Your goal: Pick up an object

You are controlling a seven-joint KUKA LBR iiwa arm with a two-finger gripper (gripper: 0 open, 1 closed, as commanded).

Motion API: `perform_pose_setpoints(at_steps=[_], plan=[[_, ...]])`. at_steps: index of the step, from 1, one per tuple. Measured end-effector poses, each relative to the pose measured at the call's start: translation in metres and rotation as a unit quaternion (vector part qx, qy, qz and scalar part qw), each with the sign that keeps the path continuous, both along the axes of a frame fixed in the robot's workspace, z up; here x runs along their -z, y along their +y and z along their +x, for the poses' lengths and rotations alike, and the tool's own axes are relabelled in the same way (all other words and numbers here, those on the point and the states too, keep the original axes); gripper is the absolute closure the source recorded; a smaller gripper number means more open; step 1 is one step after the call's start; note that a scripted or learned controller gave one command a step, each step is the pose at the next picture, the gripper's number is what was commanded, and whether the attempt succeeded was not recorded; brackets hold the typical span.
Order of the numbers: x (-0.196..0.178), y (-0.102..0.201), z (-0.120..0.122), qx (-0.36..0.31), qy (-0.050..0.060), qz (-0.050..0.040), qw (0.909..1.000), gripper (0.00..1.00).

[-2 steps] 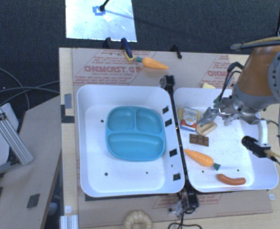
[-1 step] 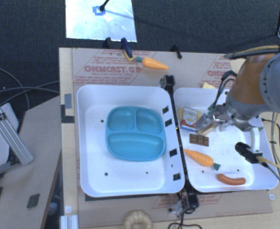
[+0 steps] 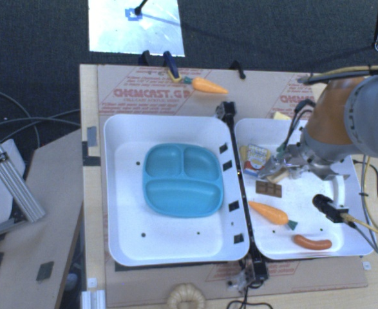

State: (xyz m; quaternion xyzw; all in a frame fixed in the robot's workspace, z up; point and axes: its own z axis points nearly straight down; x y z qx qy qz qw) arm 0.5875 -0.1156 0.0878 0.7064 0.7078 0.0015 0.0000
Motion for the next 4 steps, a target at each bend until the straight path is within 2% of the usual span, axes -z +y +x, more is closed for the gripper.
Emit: perform_pose_setpoints(at_steps=[1, 3, 4], plan=[[-0.010, -0.001, 0.000, 0.000, -0.002, -0.0016, 1.0000, 1.00], [-0.105, -0.013, 0.015, -0.001, -0.002, -0.0017, 1.0000, 1.00], [-0.139, -0.013, 0.016, -0.001, -0.001, -0.0012, 1.0000, 1.00]])
